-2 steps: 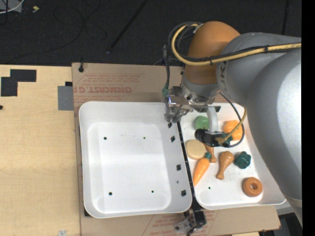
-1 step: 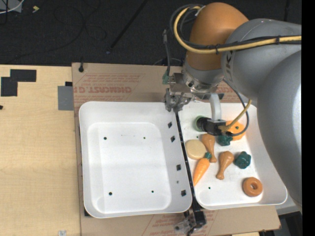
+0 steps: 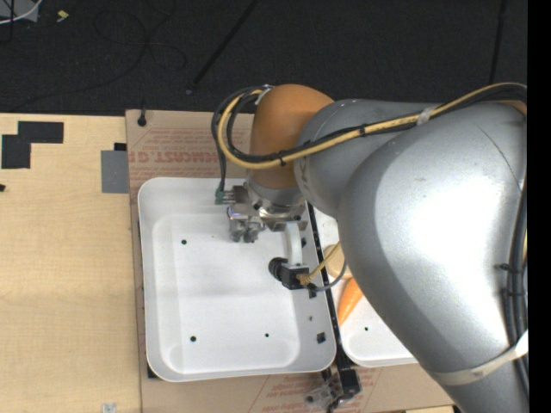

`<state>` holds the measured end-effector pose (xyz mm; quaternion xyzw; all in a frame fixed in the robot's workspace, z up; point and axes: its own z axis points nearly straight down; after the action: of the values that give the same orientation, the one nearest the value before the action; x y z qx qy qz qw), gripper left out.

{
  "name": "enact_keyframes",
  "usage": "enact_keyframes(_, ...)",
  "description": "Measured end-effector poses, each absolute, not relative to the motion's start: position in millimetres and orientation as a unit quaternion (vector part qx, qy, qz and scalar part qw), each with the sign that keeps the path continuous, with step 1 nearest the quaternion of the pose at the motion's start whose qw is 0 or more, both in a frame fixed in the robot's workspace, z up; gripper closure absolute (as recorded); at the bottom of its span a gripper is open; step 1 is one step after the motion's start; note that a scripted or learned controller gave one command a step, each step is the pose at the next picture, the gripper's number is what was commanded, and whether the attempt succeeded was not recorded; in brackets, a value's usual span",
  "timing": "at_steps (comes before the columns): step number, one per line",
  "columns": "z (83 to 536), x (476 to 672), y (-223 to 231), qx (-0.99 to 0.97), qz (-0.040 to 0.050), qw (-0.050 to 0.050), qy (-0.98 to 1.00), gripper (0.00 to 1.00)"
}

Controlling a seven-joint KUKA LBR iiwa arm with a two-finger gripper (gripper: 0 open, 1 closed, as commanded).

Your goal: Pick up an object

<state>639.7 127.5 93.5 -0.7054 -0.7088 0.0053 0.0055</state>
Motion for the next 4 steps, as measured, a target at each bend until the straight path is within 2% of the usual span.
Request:
enact_keyframes(1,86,643.1,182,-0.706,0.0011,0.001,-0.709,1.0)
enact_keyframes(2,131,644.0,247,-0.705,-0.0009,0.0,-0.709,1.0)
enact_keyframes(4,189,644.5,242,-0.707,0.0001,0.0,-0.708,1.0)
